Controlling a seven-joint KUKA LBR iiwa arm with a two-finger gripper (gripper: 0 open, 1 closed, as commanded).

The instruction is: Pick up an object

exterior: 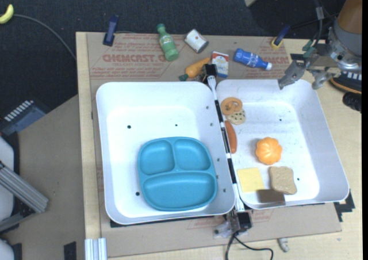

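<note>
In the right bin (322,132) we see several toy foods, and any of them could be the thing to pick up. The sausage (230,136) lies against the left wall of this bin, with its long axis running from far to near. Just beyond its far end are a pretzel (231,104) and a round cookie (237,117), which touch each other. The orange pumpkin (268,150) sits near the middle of the bin; it is round, so we cannot give it a direction. At the near side lie a yellow cheese slice (250,179), a slice of bread (283,179) to its right, and a brown block (270,197) at the near wall.

The left bin (115,138) holds one blue plate (177,173) with three compartments, and we see nothing in them.

The claw (301,75) is above the far right corner of the right bin, well apart from the foods. Its two fingers stand spread and nothing is between them.

On the tabletop (132,57) beyond the bins lie a green bottle (168,42), a blue bottle (252,59), a small can (196,40) and a small carton (219,63).
</note>
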